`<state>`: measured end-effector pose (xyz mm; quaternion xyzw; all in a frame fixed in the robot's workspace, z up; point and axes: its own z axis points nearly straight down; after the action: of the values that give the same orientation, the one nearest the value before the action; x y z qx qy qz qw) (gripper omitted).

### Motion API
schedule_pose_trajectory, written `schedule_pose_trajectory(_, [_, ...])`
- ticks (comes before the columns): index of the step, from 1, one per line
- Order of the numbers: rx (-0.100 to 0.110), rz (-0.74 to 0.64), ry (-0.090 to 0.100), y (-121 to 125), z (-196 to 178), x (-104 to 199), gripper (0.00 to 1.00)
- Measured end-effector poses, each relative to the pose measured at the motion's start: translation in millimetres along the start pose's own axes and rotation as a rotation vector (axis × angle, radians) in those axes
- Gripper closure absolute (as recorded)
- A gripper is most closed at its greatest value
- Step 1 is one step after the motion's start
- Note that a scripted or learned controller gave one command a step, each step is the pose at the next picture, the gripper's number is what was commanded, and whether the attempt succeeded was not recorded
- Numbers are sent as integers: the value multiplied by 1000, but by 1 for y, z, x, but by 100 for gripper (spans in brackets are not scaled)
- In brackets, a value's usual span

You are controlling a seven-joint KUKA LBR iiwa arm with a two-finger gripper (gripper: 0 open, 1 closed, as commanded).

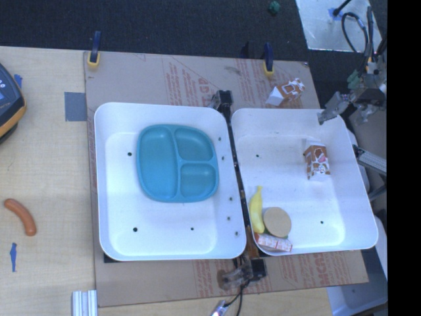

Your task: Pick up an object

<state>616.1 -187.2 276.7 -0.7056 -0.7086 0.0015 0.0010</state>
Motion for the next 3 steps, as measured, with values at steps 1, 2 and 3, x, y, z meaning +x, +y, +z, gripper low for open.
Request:
schedule_pose_trajectory(1, [5,0,1,17,152,-24,0])
schedule_pose_trajectory(2, [1,-1,0,11,185,-24,0])
schedule_pose_trajectory(3, [1,-2,-2,12,174,-25,100])
